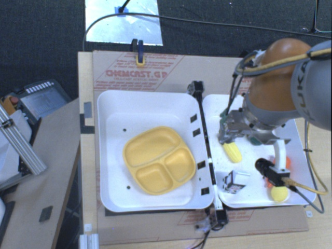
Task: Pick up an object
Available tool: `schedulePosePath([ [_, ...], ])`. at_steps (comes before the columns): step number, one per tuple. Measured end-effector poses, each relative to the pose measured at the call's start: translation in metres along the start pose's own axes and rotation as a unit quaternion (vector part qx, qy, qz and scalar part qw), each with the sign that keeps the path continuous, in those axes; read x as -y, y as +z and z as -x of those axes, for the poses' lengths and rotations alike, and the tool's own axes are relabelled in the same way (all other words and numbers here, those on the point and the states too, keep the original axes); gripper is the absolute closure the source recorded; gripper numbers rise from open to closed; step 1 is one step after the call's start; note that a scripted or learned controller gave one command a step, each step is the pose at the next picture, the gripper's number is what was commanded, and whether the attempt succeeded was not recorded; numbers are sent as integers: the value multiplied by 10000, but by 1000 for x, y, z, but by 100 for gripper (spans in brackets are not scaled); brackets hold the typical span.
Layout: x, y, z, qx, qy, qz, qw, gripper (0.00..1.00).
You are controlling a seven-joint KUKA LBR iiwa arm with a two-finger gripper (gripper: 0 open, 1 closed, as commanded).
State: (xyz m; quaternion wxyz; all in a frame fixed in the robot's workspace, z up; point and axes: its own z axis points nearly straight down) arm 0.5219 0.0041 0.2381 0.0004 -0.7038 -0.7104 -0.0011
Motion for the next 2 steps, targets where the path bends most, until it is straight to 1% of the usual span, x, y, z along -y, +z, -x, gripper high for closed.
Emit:
schedulePosePath([
  [2, -11, -9, -97, -2, -2, 3, 10000, 100],
])
